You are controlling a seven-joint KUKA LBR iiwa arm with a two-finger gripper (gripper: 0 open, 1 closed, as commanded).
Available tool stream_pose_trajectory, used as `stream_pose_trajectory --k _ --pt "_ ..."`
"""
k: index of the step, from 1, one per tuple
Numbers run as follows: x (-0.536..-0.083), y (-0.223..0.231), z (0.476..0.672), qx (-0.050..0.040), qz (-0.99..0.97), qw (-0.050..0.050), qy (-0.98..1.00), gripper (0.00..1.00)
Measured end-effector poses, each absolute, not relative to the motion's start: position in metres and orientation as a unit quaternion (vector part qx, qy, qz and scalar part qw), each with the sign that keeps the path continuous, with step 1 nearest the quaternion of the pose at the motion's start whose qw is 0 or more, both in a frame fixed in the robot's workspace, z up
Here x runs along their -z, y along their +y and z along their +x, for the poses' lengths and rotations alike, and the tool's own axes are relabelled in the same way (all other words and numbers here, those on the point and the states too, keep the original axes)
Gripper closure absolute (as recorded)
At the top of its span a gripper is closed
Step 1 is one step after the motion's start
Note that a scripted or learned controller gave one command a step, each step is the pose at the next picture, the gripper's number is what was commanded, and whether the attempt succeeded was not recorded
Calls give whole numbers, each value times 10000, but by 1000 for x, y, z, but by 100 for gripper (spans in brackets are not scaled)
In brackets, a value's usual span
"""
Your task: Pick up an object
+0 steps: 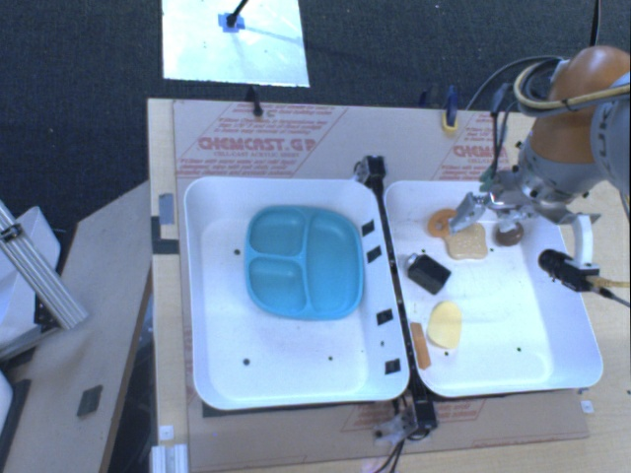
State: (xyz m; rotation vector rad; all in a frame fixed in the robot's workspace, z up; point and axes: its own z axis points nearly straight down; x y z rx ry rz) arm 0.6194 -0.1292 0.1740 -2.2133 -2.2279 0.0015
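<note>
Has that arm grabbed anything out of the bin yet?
Not yet, it seems. The gripper is low in the right bin, over the tan toast-like piece, but nothing is visibly lifted. The black block and yellow piece lie untouched. Grasping and lifting remain.

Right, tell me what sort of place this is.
Most likely a robotics lab test bench: a grey arm with its end effector reaches over two white bins on a taped-down Chemcast sheet, sorting toy items beside a blue divided plate.
</note>
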Motion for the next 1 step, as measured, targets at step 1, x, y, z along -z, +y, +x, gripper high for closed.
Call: stream_pose_trajectory --k 1 --pt "-131 -127 614 -4 -7064 4 -7078 0"
